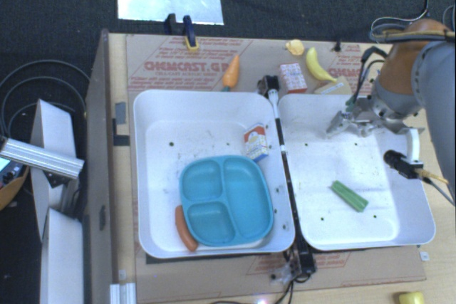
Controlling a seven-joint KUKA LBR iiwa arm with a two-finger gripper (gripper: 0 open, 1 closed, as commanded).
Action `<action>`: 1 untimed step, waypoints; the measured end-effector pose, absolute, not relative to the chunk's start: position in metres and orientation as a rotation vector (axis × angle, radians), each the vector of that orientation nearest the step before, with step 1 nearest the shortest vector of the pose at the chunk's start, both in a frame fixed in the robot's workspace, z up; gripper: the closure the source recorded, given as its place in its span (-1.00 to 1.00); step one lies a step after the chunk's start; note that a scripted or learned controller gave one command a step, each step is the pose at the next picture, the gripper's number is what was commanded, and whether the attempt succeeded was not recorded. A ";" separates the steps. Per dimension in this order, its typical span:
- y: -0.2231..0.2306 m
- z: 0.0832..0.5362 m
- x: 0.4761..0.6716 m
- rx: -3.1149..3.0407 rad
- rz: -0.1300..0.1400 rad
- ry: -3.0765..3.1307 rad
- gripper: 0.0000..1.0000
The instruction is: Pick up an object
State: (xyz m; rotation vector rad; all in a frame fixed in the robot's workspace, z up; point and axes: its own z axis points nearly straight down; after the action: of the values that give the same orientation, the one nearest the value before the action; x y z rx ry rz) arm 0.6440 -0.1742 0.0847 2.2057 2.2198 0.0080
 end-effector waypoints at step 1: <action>-0.192 0.140 0.606 2.219 0.002 2.218 -1.00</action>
State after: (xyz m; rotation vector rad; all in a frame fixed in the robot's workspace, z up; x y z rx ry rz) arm 0.6065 -0.1918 0.1403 2.2193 2.2176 0.0020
